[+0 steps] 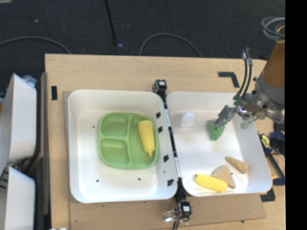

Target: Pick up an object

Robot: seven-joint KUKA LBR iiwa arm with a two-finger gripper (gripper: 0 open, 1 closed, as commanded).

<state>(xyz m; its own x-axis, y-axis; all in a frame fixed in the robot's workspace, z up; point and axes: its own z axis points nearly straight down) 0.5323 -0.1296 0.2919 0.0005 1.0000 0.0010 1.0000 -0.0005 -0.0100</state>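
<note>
The gripper (pixel 221 121) is reaching into the right bin (pixel 201 174) from 3 o'clock, its fingertips touching a green object (pixel 217 131); whether the fingers are gripping it cannot be told. A banana (pixel 211 182) is lying at 6 o'clock.

**One fixed camera, high above the counter**

You look down at a slant from a single fixed camera set well back. It takes in the whole counter (pixel 144 71), both white bins (pixel 81 176) side by side, and dark floor (pixel 72 13) at the top of the view. The arm (pixel 276 75) enters from your right.
</note>
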